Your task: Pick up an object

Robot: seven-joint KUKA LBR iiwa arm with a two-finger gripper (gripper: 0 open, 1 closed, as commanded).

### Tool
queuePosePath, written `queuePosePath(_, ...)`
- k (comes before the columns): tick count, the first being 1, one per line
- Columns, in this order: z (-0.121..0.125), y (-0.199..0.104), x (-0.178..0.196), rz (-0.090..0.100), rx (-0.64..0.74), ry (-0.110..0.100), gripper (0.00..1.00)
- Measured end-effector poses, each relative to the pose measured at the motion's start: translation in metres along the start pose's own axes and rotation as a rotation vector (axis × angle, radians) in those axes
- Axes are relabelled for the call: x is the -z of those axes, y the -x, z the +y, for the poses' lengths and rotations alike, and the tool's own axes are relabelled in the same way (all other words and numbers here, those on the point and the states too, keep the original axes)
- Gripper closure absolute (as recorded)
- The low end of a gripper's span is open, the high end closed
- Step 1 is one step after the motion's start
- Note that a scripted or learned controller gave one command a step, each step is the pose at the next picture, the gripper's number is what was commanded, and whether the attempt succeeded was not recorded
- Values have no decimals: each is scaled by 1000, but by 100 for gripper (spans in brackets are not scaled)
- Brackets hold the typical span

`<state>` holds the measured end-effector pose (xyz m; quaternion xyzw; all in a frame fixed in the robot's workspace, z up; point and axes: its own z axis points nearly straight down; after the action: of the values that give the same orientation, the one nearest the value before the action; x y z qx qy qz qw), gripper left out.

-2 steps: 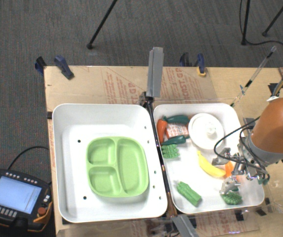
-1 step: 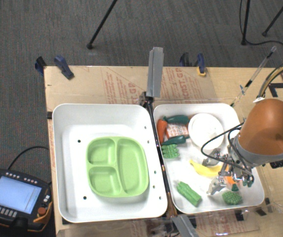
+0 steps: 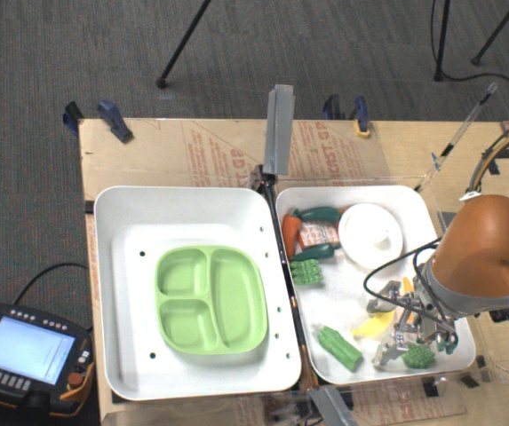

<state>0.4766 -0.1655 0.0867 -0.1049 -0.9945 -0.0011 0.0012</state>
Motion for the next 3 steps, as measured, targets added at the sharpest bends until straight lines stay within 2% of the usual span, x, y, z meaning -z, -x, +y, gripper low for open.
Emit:
queuePosePath(1,-46,9,0,-1,7,0,0)
queuePosePath(2,-44,10,9,-2,11,2,100)
queuePosePath(3,-46,9,0,0,-106,2,100)
